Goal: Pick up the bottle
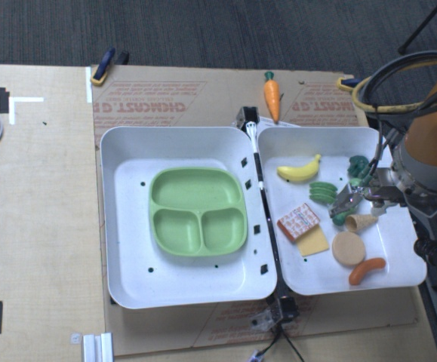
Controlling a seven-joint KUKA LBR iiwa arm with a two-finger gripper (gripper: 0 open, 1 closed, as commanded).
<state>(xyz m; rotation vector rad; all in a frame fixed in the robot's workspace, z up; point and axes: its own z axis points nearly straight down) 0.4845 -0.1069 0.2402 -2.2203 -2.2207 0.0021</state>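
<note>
Reaching in from the right edge of the surface, the arm is positioning the tool (346, 202) low in the right bin (399, 274). The bottle (358, 166), a small dark green item, is lying near that bin's right wall toward the far edge, partly hidden by the tool, so its shape is unclear. The tool's opening cannot be judged. A banana (299, 170) is lying toward the bin's far left corner. A green divided tray (198, 211) is sitting in the left bin (120, 225).
</note>
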